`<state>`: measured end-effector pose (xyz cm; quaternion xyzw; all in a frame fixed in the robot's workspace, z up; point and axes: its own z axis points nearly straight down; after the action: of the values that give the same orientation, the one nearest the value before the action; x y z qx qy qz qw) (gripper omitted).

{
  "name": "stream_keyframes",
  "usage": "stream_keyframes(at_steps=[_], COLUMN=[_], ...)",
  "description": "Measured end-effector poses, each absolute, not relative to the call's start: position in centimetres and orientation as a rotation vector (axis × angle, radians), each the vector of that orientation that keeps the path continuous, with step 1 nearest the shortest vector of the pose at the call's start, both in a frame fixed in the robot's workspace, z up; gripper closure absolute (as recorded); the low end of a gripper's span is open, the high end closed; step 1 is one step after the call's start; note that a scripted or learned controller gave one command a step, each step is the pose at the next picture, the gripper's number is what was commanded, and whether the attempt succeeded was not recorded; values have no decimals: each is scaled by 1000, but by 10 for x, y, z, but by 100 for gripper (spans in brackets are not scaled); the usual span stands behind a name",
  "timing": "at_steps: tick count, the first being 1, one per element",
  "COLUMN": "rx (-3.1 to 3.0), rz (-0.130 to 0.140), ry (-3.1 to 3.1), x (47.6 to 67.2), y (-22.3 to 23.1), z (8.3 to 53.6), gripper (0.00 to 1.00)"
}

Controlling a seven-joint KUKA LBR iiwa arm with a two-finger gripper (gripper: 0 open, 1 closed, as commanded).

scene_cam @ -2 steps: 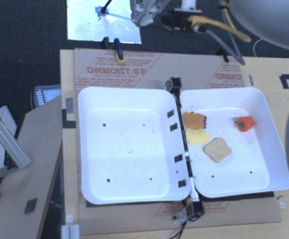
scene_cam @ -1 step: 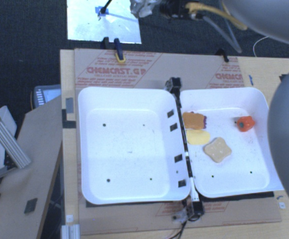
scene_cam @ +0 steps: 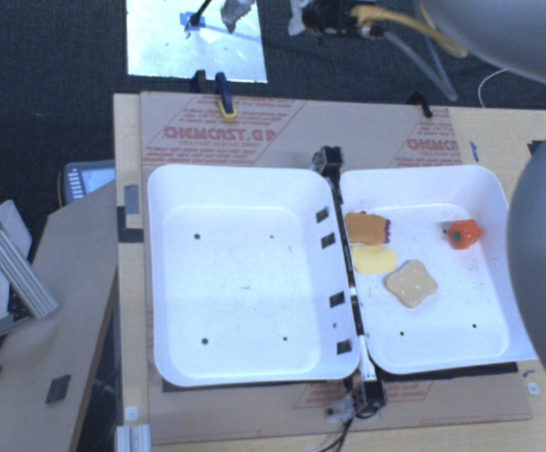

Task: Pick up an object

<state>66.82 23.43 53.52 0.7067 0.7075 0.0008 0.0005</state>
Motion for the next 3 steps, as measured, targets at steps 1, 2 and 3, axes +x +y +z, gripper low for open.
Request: stream_keyframes(at_steps=[1,2,3], rx=[2215,2214,2210], rz=[7,5,9], ry=[2224,2225,2228], x=[668,668,668], y=[235,235,235], z=[547,546,558], gripper=[100,0,100])
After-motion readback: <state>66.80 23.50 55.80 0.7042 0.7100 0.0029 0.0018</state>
